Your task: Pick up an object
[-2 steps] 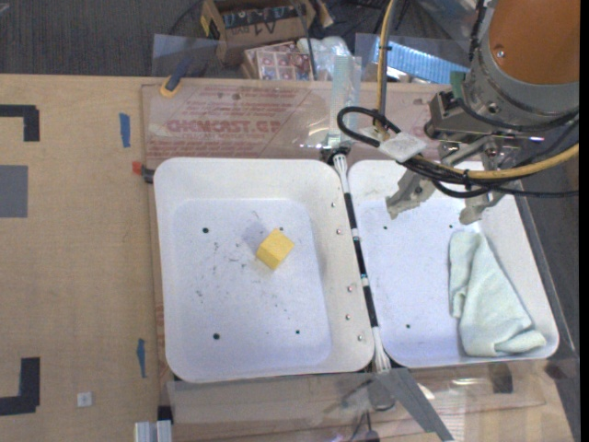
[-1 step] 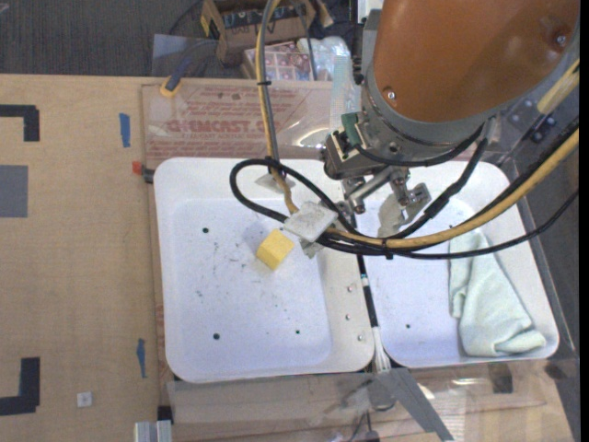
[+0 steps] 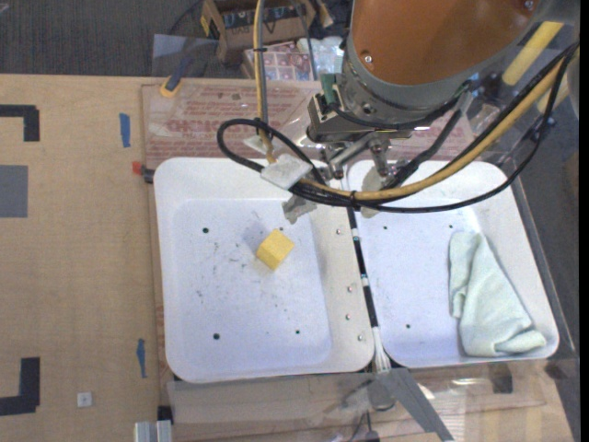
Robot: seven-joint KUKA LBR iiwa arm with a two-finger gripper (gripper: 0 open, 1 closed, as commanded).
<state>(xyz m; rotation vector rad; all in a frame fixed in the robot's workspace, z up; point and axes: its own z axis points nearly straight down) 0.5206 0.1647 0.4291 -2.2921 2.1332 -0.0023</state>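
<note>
A small yellow block lies in the left bin, near its middle. A pale crumpled cloth rests against the right side of the right bin. My gripper hangs over the far end of the ridge between the two bins, up and to the right of the block and apart from it. One fingertip is over the left bin and the other over the right bin. The fingers stand open with nothing between them.
Black and yellow cables loop from the wrist over the far part of the left bin. The arm's orange band fills the upper right. A wooden board lies left of the bins, with clutter beyond the far edge.
</note>
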